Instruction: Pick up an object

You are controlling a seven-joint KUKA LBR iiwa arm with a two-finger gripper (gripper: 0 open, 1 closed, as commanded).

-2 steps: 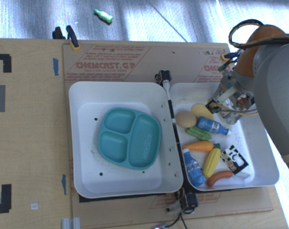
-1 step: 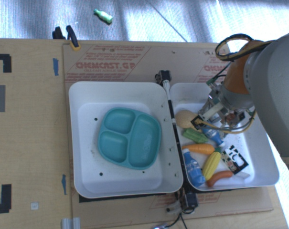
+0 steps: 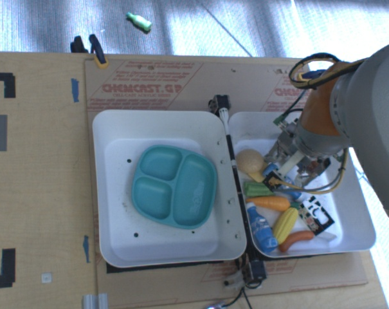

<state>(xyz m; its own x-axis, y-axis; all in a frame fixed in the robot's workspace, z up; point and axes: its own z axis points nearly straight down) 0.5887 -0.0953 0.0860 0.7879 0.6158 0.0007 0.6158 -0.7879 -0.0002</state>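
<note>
The right bin [image 3: 355, 227] holds a heap of toy food. A tan rounded piece [image 3: 249, 161] lies at its left wall, with a green piece [image 3: 258, 189] just below it. Further toward the front lie an orange carrot [image 3: 269, 203], a yellow corn cob [image 3: 285, 223], a blue bottle [image 3: 261, 228] and a reddish sausage [image 3: 298, 239]. My gripper [image 3: 278, 172] reaches down from the right into this heap, right beside the tan piece and above the green one. Nothing shows held in it.
The left bin [image 3: 110, 172] holds a teal divided plate [image 3: 175, 187]. A black-and-white marked card [image 3: 315, 214] lies in the right bin near the corn. The black divider rail [image 3: 231, 159] runs between the bins. A small green thing [image 3: 139, 22] lies on the floor beyond the bench.
</note>
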